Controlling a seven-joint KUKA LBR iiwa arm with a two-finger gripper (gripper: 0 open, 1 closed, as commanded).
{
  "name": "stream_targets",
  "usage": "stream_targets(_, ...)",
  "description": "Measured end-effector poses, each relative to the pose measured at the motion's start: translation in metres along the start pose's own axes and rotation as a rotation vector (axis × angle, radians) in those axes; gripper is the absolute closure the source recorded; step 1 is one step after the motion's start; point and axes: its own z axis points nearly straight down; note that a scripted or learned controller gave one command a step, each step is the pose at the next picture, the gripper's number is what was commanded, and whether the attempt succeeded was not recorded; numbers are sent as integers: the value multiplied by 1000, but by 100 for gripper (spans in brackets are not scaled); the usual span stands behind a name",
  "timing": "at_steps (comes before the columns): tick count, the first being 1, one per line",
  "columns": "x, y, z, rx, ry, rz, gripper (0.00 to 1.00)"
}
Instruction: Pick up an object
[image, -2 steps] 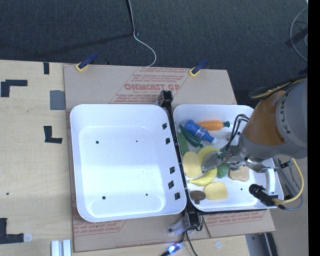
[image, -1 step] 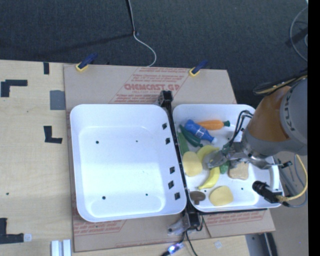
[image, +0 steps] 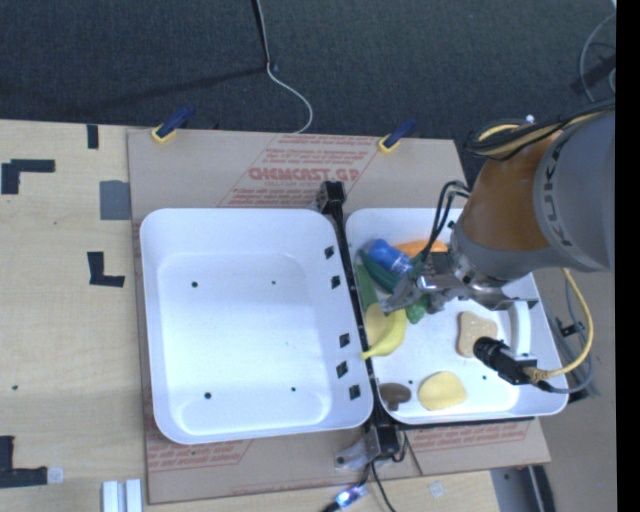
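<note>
The right bin (image: 530, 405) holds several small objects. A blue bottle-like item (image: 385, 258) lies at its upper left, with an orange piece (image: 412, 246) behind it and a green object (image: 366, 290) along the divider. A yellow banana (image: 386, 333) lies below them. A tan bread-like piece (image: 472, 332), a pale yellow round piece (image: 442, 390) and a small brown item (image: 394, 394) sit toward the front. My gripper (image: 413, 295) hangs low over the bin's left part, just above the banana and beside the blue item. Nothing shows plainly between its fingers.
The left bin (image: 160, 300) stands beside the right one, with a black divider clip strip (image: 345, 300) between them. Both rest on a cardboard sheet (image: 290, 170). The bulky arm (image: 530, 210) covers the right bin's upper right part.
</note>
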Motion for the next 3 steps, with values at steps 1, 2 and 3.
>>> stream_targets(1,86,35,-67,-2,0,-2,100)
stream_targets(2,154,-32,10,19,-1,3,100)
stream_targets(3,197,68,16,0,-1,4,100)
